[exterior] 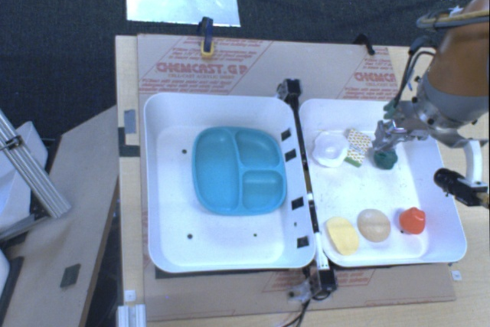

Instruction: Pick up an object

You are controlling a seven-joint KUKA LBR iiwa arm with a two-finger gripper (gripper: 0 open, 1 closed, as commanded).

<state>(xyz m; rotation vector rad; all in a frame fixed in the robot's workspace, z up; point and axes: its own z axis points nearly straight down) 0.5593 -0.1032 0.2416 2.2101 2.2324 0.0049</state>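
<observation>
The gripper [385,140] hangs low in the right bin [440,188], right over a small dark-green object [385,159]. How far its fingers are open I cannot tell. A good grasp needs them straddling it squarely, clear of the patterned piece [358,140] just left, before closing and lifting straight.

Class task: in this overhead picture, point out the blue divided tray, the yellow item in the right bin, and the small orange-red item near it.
blue divided tray [230,178]: camera view, its large left compartment.
yellow item [342,234]: camera view, its top middle.
orange-red item [412,220]: camera view, its body centre.
</observation>
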